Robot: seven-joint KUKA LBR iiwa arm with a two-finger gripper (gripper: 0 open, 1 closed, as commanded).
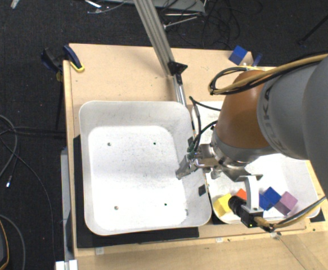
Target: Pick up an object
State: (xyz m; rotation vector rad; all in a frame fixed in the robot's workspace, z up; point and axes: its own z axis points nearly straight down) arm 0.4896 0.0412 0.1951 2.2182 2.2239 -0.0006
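The right bin [299,167] holds a yellow piece [222,205], a small orange piece [241,194], a blue cube [269,197] and a purple cube [287,202], all clustered at its near edge. My gripper [195,172] hangs low over the seam between the two bins, just left of and slightly beyond the yellow piece. Nothing is visibly held in it. The orange-banded wrist [245,117] and grey arm cover most of the right bin.
The left bin [90,117] lies to the gripper's left. A slanted metal pole [155,30] ends at the bins' far edge. A blue block [238,54] and a blue-and-yellow clamp [69,58] rest on the wooden bench.
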